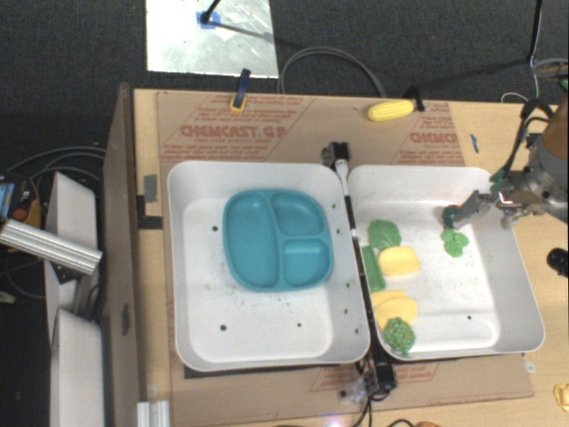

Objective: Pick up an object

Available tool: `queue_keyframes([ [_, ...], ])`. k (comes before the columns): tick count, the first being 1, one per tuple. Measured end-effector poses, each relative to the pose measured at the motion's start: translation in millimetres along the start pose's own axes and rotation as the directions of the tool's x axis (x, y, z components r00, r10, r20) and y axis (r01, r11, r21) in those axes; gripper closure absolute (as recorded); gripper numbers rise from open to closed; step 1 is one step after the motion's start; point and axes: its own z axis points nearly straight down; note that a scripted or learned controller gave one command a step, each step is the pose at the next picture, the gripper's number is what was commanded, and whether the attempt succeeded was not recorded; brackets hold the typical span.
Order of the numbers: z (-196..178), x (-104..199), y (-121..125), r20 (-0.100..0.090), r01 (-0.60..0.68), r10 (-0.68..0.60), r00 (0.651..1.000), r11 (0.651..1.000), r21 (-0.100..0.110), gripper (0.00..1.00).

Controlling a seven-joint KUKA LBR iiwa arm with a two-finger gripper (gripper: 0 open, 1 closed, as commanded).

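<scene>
My gripper reaches in from the right over the right bin, in its upper right part. Just below its tip a small green toy piece lies on the bin floor, and I cannot tell whether the two touch. Along the bin's left side lie a green leafy piece, a yellow piece, a long green piece, a second yellow piece and a green broccoli-like piece. A teal divided plate sits in the left bin.
A yellow object lies on the cardboard behind the right bin. A black clip sits at the top of the divider between the bins. The arm's grey wrist hangs over the right bin's right rim.
</scene>
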Motion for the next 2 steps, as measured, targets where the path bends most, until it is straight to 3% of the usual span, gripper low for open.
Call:
queue_keyframes([
  [1, 97.3, -21.9, 50.2, 0.001, 0.002, -0.002, 1.0, 1.0, 0.001, 0.0],
  [2, 141.8, -38.5, 47.2, 0.001, -0.003, 0.003, 1.0, 1.0, 0.001, 0.0],
])
